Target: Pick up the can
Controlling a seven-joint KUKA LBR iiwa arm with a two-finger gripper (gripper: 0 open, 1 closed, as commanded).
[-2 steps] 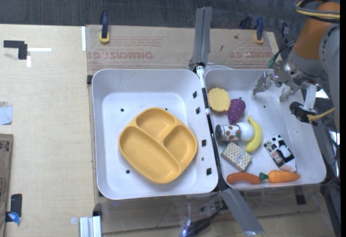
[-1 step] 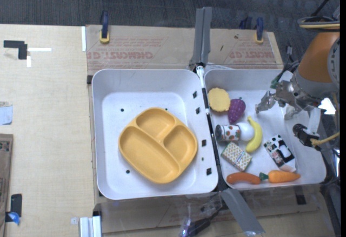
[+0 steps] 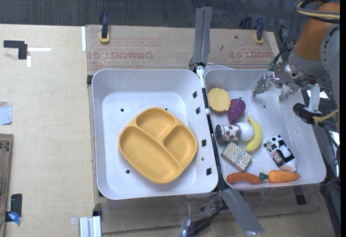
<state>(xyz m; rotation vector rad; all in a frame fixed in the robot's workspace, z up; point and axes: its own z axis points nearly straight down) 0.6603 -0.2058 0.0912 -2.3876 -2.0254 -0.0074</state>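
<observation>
The can [image 3: 227, 133] lies on its side in the right bin [image 3: 311, 139], near the bin's left wall. It is small, with a white label with red dots and a metal end facing left. My gripper [image 3: 272, 89] hangs over the bin's far right part, well up and to the right of the can. Its fingers are spread open with nothing between them.
Around the can lie a white object [image 3: 245, 130], a banana [image 3: 254, 135], purple grapes [image 3: 236, 109], a yellow round piece [image 3: 219, 99], a patterned box [image 3: 236, 156], two carrots [image 3: 243, 178] and a black-and-white item [image 3: 279, 151]. The left bin [image 3: 108, 122] holds a yellow divided plate [image 3: 157, 144].
</observation>
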